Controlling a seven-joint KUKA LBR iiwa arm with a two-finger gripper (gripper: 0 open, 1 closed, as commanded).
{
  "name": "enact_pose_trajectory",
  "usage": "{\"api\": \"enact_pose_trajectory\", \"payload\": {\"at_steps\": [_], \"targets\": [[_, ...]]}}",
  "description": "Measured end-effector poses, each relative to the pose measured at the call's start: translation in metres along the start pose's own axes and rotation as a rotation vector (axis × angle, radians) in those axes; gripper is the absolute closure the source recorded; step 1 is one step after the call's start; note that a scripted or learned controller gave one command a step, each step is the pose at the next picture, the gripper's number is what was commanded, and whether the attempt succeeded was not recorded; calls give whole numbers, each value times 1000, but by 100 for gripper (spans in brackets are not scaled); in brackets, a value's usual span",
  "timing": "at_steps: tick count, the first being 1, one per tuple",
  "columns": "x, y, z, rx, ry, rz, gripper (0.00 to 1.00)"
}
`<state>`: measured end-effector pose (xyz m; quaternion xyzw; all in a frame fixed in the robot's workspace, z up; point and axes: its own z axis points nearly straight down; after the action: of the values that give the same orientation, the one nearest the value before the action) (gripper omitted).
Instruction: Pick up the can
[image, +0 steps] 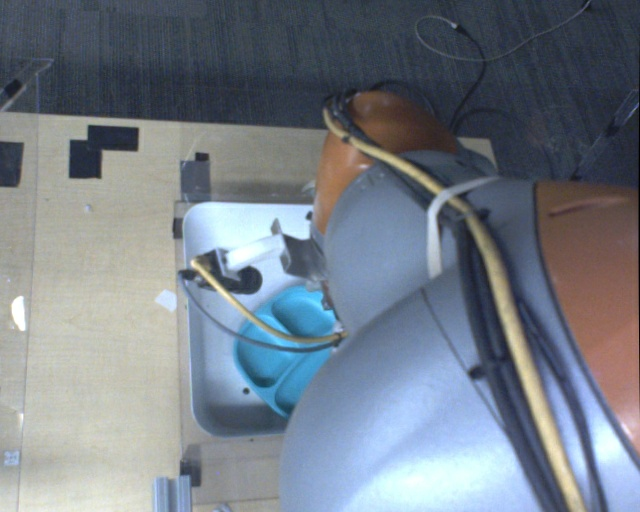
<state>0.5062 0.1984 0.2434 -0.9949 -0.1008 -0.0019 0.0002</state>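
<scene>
Your hand (300, 260) hangs low in the bin (213, 400) beside a blue dish (298, 318), likely poised for a grasp. You cannot tell whether it is spread or closed.

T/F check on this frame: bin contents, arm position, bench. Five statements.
1. A blue object lies in the white bin. True.
2. The arm enters from the view's left. False: it comes in from the right.
3. The blue object sits on the bare bench, outside the bin. False: it is inside the bin, partly covered by the arm.
4. Black marks sit on the bench near the top left. True.
5. The arm covers the bin's right part. True.
</scene>
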Motion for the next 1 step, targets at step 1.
{"api": "enact_pose_trajectory", "payload": {"at_steps": [1], "targets": [[50,7,132,6,18,-38,0]]}}
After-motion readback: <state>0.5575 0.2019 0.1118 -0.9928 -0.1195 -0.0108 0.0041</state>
